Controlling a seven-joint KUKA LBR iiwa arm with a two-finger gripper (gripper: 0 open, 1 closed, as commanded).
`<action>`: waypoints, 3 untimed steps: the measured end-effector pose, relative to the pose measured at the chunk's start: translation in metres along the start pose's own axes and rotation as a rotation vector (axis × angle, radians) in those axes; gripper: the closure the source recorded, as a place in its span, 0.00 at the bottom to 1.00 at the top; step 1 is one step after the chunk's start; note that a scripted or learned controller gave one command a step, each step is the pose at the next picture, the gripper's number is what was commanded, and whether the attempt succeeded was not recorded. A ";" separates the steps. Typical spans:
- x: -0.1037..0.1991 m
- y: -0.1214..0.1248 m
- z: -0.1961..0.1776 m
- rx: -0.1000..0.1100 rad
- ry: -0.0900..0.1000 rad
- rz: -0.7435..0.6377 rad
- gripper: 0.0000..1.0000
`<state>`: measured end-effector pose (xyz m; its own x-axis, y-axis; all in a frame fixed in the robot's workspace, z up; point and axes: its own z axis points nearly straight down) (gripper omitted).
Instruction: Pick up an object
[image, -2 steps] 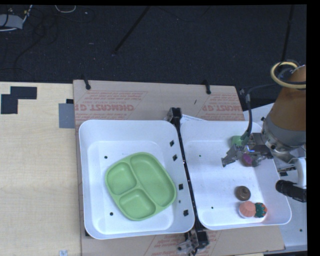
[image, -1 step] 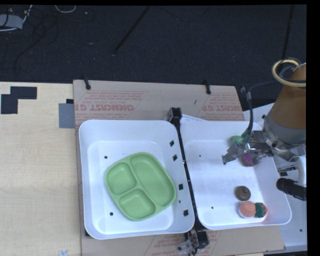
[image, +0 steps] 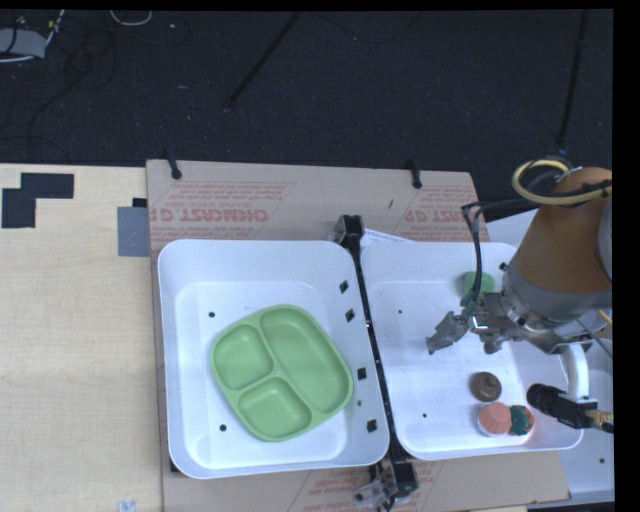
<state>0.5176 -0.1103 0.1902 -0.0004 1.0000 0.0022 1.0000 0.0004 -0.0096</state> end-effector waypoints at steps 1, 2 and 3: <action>-0.005 -0.004 0.063 0.001 0.000 0.001 0.00; -0.004 -0.003 0.104 -0.007 -0.001 0.001 0.00; -0.006 -0.003 0.091 -0.009 -0.001 0.007 1.00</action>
<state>0.5141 -0.1158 0.0990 0.0070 1.0000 0.0010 1.0000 -0.0070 -0.0008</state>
